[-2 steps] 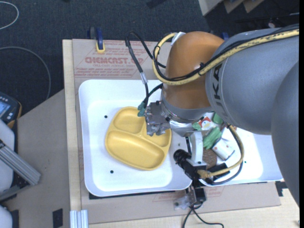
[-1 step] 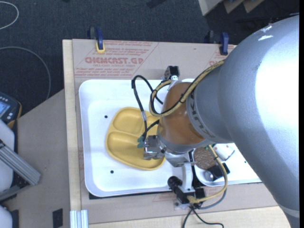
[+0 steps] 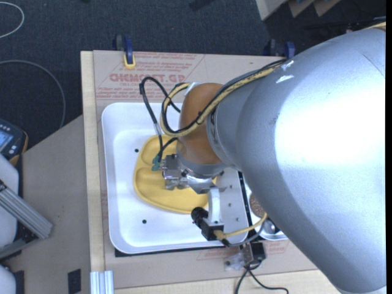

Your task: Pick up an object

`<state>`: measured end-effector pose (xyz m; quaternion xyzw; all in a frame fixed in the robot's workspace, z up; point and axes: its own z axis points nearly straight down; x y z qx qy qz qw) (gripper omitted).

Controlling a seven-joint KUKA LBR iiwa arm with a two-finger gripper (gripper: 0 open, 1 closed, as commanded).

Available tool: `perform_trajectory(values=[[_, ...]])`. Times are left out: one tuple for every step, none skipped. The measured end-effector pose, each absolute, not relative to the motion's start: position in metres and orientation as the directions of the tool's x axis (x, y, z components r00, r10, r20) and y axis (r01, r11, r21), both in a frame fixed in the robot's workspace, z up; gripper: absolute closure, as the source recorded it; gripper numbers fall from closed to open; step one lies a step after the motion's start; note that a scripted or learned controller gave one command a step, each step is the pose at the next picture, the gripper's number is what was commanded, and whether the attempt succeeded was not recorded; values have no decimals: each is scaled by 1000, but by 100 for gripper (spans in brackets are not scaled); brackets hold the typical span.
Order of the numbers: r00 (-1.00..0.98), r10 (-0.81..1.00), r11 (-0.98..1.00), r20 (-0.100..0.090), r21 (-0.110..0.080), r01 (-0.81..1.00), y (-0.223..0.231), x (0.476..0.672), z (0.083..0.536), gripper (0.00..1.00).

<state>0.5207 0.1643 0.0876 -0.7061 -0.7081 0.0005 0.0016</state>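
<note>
The task's thing looks to be a flat yellow thing (image 3: 150,185) lying on the floor of the white bin (image 3: 119,164) on the left side of the camera view. It sits a bit toward 3 o'clock from the middle of that bin, and the arm (image 3: 306,139) covers its 3 o'clock side. It looks thin, soft and light, like a floppy rubber or cloth piece (I am guessing from its flat shape and wavy edge), so it may bend or droop when lifted and could slip out. I think a good place to grab would be its free edge at about 9 o'clock, where a lip might be pinched, but a flat thing pressed on the floor is hard to get under. The gripper (image 3: 173,177) is down low, right over the yellow thing, near its 12 o'clock part. Wires and the wrist block it, so I cannot tell how the gripper is set, or if it touches anything. The second bin at 3 o'clock is mostly hidden under the big grey arm, with just a small brown bit (image 3: 257,206) peeking out there that I cannot name.
</note>
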Motion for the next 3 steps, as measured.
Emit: perform_trajectory(values=[[-5, 1000, 5, 1, 3, 1000, 227, 487, 93, 100], [-1, 1000, 1, 5, 16, 1000, 223, 538, 219, 100], [-2, 1000, 2, 0, 3, 1000, 224, 595, 200, 100]])
